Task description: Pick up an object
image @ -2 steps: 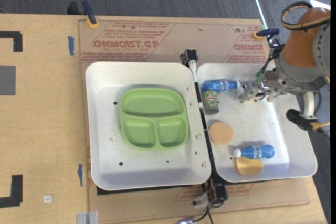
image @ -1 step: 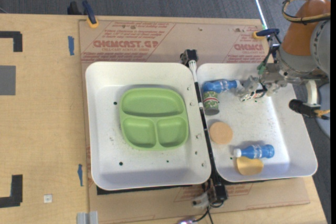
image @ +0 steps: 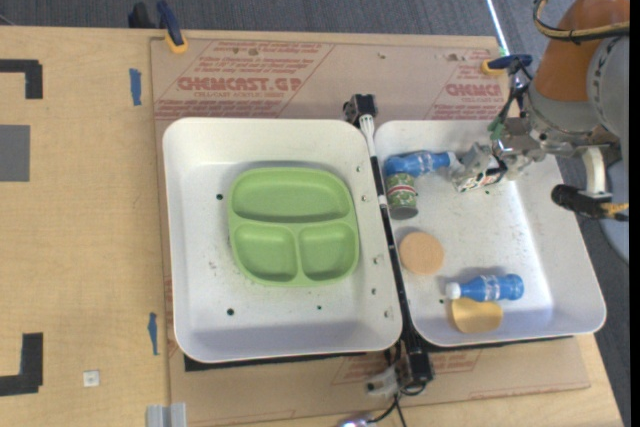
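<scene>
Claw (image: 480, 170) low in the right bin (image: 560, 245), far end; blurred, so I cannot tell how it is set or whether it has hold of anything. Just beside it, toward the divider: a blue bottle (image: 418, 163) on its side. Probably light, smooth, apt to roll; best taken across the body. Beyond that, a green can (image: 402, 195). Well apart, toward the near rim: tan disc (image: 421, 252), second bottle (image: 488, 289), yellow piece (image: 475, 316). Farthest, left bin: green tray (image: 293, 224).

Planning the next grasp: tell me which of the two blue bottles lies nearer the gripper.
The blue bottle at the right bin's far-left end, beside the gripper. The other bottle lies toward the near edge, by the yellow piece.
</scene>
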Available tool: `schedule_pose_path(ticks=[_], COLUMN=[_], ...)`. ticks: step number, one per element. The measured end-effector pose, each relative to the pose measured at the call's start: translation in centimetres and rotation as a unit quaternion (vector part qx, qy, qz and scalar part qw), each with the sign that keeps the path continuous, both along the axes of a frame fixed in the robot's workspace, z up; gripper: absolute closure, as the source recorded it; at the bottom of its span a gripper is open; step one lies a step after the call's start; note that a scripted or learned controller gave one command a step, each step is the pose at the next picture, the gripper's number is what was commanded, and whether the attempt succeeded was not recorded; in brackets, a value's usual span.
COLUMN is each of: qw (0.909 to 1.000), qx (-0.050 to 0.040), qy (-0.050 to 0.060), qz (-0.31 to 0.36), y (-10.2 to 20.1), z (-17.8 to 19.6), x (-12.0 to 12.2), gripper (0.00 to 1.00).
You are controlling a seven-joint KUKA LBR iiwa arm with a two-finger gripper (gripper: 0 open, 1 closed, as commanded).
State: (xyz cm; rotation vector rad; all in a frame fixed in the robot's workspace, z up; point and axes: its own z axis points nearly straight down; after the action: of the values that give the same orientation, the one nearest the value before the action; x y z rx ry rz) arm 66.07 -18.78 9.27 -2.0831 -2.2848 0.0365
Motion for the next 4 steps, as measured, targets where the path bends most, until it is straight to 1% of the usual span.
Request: schedule_pose_path(ticks=[1, 2, 3, 4], qw=[0.9972, 0.9985, 0.9943, 0.9687], qx=[-0.0114, -0.0143, 0.0175, 0.0046], qy=[-0.007, -0.01, -0.003, -0.005], qz=[0.074, -0.051, 0.105, 0.248], y=[0.8, 2.0, -1.3, -0.3], z=[0.2, -0.1, 0.1, 0.1], x=[0.0, 0.1, 0.3, 0.0], gripper=[0.0, 0.0, 0.0, 0.0])
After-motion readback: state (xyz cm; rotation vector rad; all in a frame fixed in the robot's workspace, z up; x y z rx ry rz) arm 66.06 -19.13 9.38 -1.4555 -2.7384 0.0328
